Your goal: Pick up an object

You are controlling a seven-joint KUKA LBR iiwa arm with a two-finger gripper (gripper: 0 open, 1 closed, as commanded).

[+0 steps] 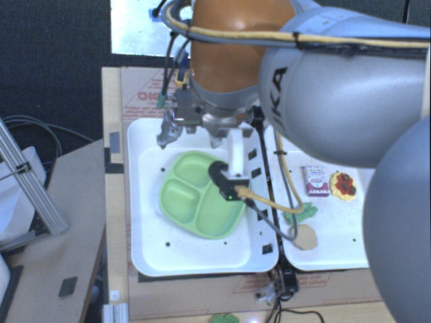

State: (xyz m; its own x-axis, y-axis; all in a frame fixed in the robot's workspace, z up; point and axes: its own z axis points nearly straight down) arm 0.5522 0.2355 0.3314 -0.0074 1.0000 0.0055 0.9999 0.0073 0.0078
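Green divided tray (195, 204) — smooth, matt plastic; white bins (145, 247) — glossy plastic; bench (114, 113) bare wood.

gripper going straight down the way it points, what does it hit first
Likely the far rim of the green plate in the left bin, or bin floor beside it; depth is unclear.

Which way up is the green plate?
Right side up: the green plate lies in the left bin, its compartment hollows and dividing ridges facing up.
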